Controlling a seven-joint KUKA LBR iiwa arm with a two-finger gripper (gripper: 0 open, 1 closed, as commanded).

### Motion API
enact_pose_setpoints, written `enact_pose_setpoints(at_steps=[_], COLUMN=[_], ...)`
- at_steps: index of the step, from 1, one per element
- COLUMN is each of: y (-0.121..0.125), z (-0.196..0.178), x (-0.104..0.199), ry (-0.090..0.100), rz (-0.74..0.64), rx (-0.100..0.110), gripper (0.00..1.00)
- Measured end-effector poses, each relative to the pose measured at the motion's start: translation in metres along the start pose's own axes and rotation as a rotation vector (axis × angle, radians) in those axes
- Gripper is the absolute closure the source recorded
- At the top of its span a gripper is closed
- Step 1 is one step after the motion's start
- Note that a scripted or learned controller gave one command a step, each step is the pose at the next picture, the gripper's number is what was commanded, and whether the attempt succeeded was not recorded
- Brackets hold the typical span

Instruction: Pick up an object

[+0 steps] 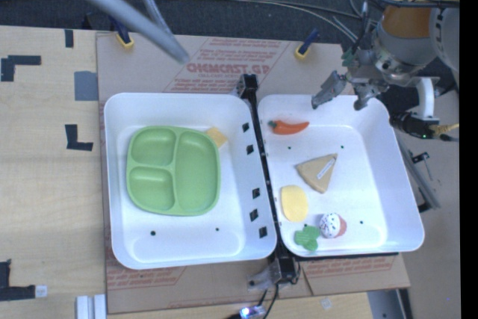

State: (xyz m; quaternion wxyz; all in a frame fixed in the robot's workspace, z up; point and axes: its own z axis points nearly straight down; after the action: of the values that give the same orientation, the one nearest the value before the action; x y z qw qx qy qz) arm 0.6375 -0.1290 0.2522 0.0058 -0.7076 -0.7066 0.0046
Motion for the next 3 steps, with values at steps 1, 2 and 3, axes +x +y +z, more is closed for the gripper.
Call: enact_pose_setpoints(at_steps=[1,2,3], y=[0.002,-0.004,-0.005], z=[-0.008,0.045,0.111], x=[0.0,-0.008,-0.008], ry=[-0.002,-0.003,-0.002], rz=[-0.003,-0.001,-0.002], rx=[-0.013,-0.009,-0.007], gripper=[0.0,0.0,0.0])
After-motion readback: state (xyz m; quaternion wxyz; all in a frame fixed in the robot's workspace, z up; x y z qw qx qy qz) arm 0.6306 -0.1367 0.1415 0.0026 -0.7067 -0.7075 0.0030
